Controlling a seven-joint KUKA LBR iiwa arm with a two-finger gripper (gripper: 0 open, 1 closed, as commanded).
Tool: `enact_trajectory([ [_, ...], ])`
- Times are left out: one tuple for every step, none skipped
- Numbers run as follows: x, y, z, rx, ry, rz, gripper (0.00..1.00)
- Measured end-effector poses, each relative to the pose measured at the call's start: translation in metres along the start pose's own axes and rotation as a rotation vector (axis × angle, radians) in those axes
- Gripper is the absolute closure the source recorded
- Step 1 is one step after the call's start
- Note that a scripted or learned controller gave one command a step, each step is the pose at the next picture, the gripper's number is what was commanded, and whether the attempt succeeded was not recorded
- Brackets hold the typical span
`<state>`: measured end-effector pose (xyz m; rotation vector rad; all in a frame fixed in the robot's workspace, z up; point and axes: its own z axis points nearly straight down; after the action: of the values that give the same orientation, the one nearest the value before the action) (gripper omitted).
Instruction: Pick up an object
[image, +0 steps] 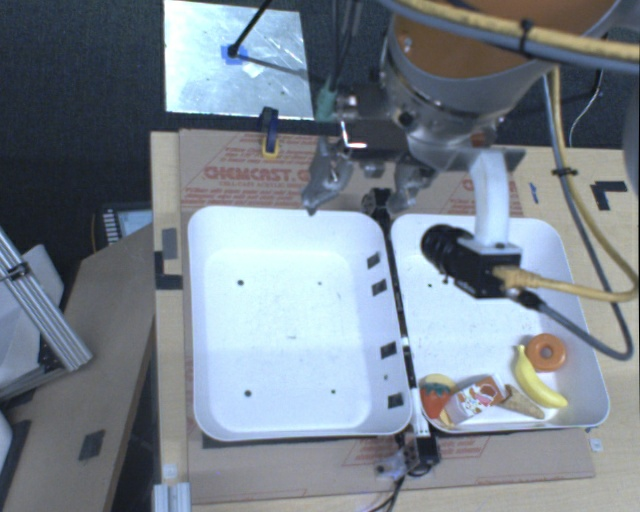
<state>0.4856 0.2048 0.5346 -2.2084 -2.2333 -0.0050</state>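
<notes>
My gripper (358, 196) hangs high over the far edge of the bench, above the divide between the two bins. Its two fingers (322, 188) stand apart, open, with nothing between them. The objects lie far from it, in the near corner of the right bin (480, 330): a yellow banana (536, 383), an orange round piece (546, 351), a red and orange fruit (436, 395), a red and white packet (473, 398) and a small tan wedge (522, 404).
The left bin (290, 320) sits beside the right one on a cardboard sheet (240, 170). A black camera unit (462, 260) with a yellow cable juts from the arm over the right bin. A metal frame (40, 310) stands at the left.
</notes>
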Motion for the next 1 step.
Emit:
enact_trajectory([
  [-0.0545, 0.0333, 0.2184, 0.015, -0.009, 0.015, 0.00],
])
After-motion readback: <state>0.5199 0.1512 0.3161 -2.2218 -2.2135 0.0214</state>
